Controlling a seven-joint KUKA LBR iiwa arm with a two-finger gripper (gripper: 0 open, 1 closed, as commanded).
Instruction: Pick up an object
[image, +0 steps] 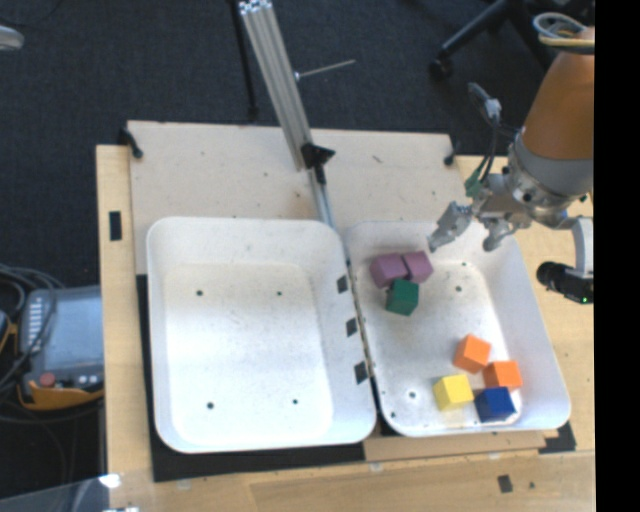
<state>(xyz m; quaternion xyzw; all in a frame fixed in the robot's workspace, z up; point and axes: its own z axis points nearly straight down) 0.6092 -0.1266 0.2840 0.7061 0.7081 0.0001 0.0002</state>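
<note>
Blocks lie in the right bin (520, 300): two purple blocks (400, 268) touch side by side near its top-left corner, with a green block (403, 297) touching them just below. From the hand (470, 232), these three sit near, at about eight o'clock. The hand hangs over the bin's upper rim, its fingers spread apart with nothing between them. An orange block (473, 352), a second orange block (503, 374), a yellow block (452, 391) and a blue block (495, 403) cluster toward the bin's bottom-right, well apart from the hand at six o'clock. The left bin (250, 330) sits beside it on the table (220, 170).

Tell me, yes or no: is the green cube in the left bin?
No. The green cube lies in the right bin, just below the two purple cubes.
</note>
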